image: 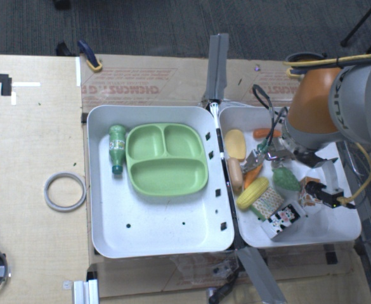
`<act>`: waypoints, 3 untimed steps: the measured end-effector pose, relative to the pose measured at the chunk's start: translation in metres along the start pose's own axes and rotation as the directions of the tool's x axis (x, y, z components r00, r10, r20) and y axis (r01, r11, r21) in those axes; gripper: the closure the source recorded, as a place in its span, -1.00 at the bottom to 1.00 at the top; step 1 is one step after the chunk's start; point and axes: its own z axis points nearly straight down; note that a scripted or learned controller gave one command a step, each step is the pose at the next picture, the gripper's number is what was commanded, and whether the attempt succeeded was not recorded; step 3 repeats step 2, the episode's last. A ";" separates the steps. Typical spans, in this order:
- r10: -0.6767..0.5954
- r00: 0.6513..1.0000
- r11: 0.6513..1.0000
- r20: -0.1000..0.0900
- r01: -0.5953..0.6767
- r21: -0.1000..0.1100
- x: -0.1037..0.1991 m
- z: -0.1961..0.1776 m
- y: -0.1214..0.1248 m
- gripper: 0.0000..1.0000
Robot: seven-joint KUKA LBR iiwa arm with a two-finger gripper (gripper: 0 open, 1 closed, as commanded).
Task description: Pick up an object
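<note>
My gripper (259, 159) reaches down into the right bin (337, 228), its tip among the clutter at the bin's left-middle. Just below the tip lie an orange carrot piece (255, 175) and a yellow corn cob (252, 193). Left of it are a pale yellow oval object (235, 143) and a tan bread-like roll (235, 173). A green leafy piece (285, 180) lies to the right of the tip. Nothing can be seen lifted by the gripper.
The left bin (160, 227) holds a green divided plate (167, 159) and a small green bottle (117, 147). The right bin also has a small orange item (263, 132), a black-and-white box (282, 218) and a colourful packet (309, 189). A tape ring (65, 190) lies on the bench.
</note>
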 end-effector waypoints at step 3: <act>0.030 1.000 1.000 0.001 -0.030 0.001 0.045 -0.100 0.028 1.00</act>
